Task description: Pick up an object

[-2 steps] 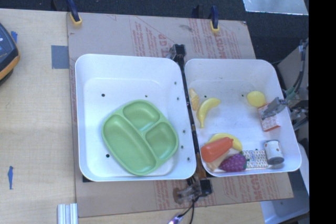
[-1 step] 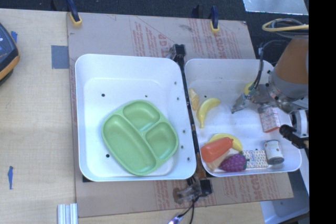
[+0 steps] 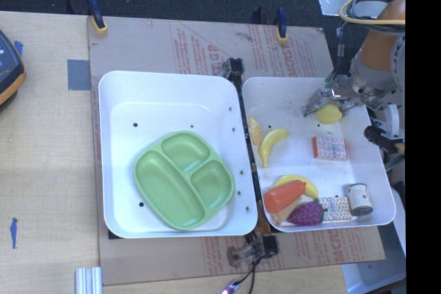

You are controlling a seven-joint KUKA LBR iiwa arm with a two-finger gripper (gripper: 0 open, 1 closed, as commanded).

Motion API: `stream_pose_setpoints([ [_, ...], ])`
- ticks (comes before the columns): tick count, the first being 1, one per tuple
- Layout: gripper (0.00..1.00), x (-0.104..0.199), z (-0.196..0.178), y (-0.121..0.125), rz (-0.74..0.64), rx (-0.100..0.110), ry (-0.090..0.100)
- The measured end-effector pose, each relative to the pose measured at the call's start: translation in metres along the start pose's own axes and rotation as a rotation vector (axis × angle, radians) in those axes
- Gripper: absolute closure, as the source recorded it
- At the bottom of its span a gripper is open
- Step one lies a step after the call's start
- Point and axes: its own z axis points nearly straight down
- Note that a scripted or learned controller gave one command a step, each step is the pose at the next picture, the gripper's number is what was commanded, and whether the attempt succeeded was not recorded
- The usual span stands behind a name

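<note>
Lemon (image 3: 330,114) at far right bin (image 3: 275,85), gripper (image 3: 329,101) spread above it. Descend straight, centre, then close.

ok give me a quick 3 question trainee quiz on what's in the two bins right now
1. True or false: the green tray lies in the left bin.
2. Which thing is nearest the gripper? A) can B) lemon C) grapes
3. Fill in: the banana lies in the ____ bin.

Key: 1 true; 2 B; 3 right.
</note>
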Motion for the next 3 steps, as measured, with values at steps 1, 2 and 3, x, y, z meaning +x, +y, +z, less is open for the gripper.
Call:
stream_pose_setpoints([
  [1,1.00,0.000,-0.011,0.000,-0.005,0.002,-0.001],
  [2,1.00,0.054,-0.075,0.001,0.000,-0.002,0.001],
  [3,1.00,0.131,-0.124,-0.020,0.001,0.001,0.002],
])
